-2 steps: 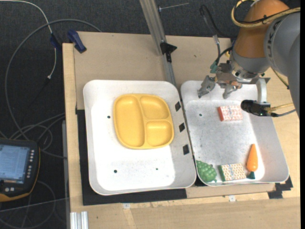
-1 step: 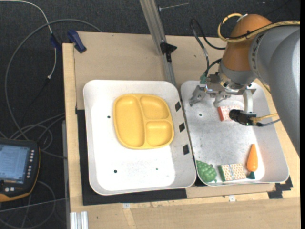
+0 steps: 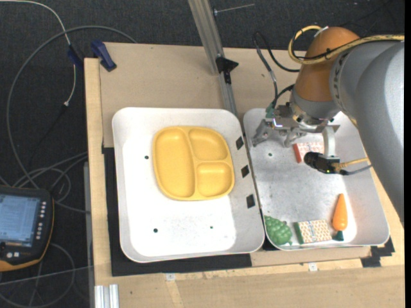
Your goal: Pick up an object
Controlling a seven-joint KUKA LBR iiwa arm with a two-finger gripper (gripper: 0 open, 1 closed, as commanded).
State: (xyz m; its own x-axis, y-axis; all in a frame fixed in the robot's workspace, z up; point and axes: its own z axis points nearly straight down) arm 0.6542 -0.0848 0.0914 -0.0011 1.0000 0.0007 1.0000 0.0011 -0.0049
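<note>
Grapes (image 3: pixel 278 230), box (image 3: pixel 313 231), carrot (image 3: pixel 340 212) line right bin's (image 3: pixel 282 178) near edge; gripper (image 3: pixel 282 132) hovers far end, grip state unclear.

We see a tan tabletop (image 3: pixel 167 69) carrying two shallow white bins side by side, the left bin (image 3: pixel 131 191) and the right bin (image 3: pixel 289 191), both resting on a black mat (image 3: pixel 112 204). A blue clamp (image 3: pixel 103 55) grips the tabletop's corner at eleven o'clock. A grey metal post (image 3: pixel 205 18) rises at twelve o'clock. Off the tabletop at eight o'clock lies a control pendant (image 3: pixel 22 226) with a lit screen, and white cables (image 3: pixel 45 76) trail over the dark carpet (image 3: pixel 38 133) at nine to ten o'clock.
</note>
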